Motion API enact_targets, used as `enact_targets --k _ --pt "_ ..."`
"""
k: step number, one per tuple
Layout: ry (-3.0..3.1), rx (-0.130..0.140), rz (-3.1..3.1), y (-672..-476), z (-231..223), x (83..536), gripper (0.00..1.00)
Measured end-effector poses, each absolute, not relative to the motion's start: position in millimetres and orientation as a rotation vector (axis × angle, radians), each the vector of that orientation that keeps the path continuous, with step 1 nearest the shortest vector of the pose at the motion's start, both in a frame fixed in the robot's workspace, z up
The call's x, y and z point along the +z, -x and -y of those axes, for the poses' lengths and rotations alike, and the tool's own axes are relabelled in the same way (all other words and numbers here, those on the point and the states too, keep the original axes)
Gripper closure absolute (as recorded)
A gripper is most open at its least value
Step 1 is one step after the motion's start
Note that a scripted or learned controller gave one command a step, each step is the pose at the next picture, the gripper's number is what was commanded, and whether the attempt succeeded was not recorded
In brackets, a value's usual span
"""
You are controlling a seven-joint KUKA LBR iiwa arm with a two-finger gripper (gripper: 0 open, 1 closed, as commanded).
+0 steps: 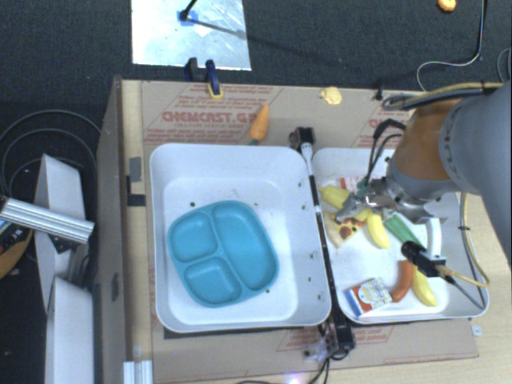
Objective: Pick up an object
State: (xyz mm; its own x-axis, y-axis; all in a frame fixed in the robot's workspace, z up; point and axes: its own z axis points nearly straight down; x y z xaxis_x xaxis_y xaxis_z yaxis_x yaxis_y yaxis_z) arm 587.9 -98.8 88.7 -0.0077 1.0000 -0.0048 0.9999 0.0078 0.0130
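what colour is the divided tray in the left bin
Light blue, plain with no pattern. The divided tray shows clearly in the camera view.

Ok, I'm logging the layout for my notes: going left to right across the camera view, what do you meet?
Metal bar → left bin with blue divided plate → right bin, where the gripper is down among the toy food → small carton → orange sausage.

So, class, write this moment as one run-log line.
arm: over right bin | end effector: low among yellow toys, grip unclear | blue tray: left bin
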Motion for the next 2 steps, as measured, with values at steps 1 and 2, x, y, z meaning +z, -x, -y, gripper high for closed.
enact_targets --k 1,2 --pt "-2.208 0.019 -2.218 -587.1 98 101 1.00" --pt "-2.207 0.010 -2.229 -591.4 44 190 1.00"
